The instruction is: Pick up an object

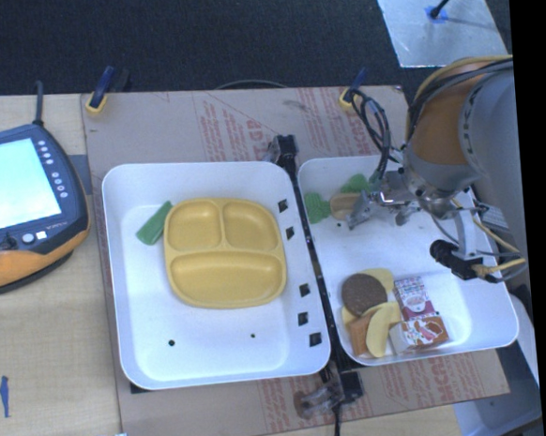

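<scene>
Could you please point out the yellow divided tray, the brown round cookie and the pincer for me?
yellow divided tray [225, 253]: camera view, on its central divider.
brown round cookie [363, 293]: camera view, on its top face.
pincer [367, 207]: camera view, between its fingertips.

Bench [40, 372] bearing white bins [142, 345]

A robotics lab: the pale wooden bench [50, 371] carries a grey-and-orange handheld robot control pendant [18, 209], a cardboard sheet [199, 115] held by clamps, and two shallow white plastic bins [127, 271] for trials.
</scene>
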Tool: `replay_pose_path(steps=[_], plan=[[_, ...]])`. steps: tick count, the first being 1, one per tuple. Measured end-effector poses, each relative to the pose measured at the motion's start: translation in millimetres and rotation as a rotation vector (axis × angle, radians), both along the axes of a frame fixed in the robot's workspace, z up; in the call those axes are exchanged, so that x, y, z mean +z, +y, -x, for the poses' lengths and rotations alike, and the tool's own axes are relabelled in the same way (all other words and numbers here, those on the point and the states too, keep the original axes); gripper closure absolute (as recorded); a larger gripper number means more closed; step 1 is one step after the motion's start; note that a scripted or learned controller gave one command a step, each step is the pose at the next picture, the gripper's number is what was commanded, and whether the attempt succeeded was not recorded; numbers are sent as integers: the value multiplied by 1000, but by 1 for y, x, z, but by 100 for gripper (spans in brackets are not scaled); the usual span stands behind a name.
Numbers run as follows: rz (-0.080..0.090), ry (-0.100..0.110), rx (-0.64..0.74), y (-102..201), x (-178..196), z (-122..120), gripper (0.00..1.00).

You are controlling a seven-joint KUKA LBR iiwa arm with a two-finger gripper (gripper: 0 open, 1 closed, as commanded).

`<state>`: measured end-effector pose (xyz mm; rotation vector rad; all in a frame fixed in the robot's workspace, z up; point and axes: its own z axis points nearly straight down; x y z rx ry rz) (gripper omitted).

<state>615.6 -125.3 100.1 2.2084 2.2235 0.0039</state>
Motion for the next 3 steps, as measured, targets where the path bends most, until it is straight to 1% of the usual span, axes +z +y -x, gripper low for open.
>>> replay_pose_path(steps=[1, 2, 3], plan=[[-3, 6, -2, 14, -8, -42, 0], [-2, 11, 4, 14, 4, -41, 100], [-7, 8, 2, 84, 97, 6, 100]])
